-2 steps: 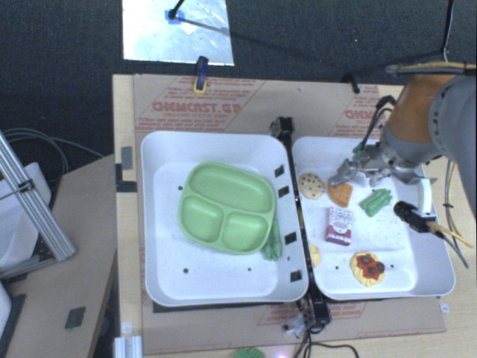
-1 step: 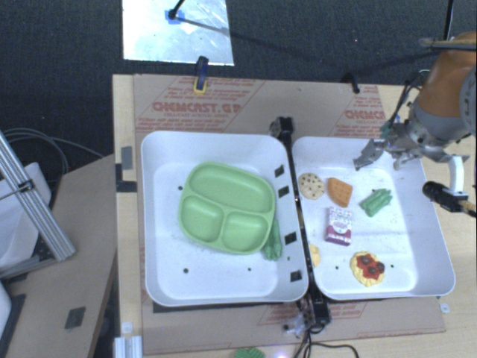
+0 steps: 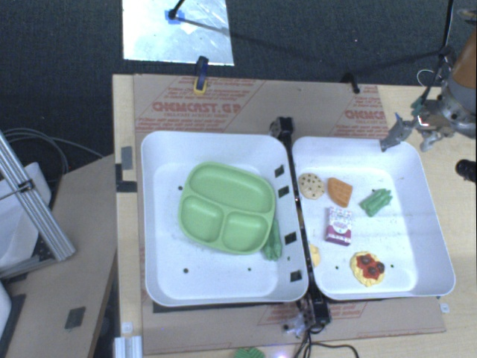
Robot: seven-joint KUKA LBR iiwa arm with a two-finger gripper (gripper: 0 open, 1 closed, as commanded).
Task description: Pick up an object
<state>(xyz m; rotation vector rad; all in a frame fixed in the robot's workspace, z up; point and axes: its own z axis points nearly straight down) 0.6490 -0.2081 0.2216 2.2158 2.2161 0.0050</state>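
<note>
The hand hangs at the upper right, above the far right corner of the right bin, with its two fingers spread apart and nothing between them. It is well apart from the objects below.

In the right bin, a round cookie lies near the bin's left wall, with an orange wedge-shaped piece just beside it to the right. A green toy vegetable lies further right, nearest the hand. Below the orange piece sits a small purple and white packet, and toward the near edge rests a yellow piece with red spots, like a small pizza.

The left bin holds a light green divided plate, and a darker green item lies against the plate's right edge.

The bins rest on a cardboard sheet on the bench.
</note>
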